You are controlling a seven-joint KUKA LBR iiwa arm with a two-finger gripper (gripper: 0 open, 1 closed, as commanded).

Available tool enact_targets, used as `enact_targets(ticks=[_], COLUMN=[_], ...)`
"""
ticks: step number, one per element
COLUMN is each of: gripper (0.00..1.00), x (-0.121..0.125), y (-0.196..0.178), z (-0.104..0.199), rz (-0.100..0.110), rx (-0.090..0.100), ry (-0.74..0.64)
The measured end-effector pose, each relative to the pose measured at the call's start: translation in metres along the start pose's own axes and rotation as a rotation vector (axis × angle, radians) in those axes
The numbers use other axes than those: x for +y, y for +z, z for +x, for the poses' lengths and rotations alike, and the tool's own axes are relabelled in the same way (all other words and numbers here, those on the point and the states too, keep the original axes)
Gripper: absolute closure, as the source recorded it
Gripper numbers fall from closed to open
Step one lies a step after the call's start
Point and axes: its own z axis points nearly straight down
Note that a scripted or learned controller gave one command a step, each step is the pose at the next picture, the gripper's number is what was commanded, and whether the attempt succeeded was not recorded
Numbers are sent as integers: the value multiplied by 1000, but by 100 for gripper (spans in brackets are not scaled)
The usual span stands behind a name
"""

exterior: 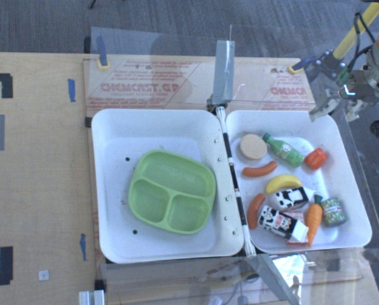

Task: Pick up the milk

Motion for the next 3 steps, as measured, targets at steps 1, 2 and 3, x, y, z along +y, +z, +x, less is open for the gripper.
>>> enact_targets(ticks=[1,2,3], gripper=[0,0,100], x=[-34,-103,-101], y=[152,183,172], z=[18,94,92], rz=[3,-2,-8], rx=[1,3,1], ry=[324,478,483])
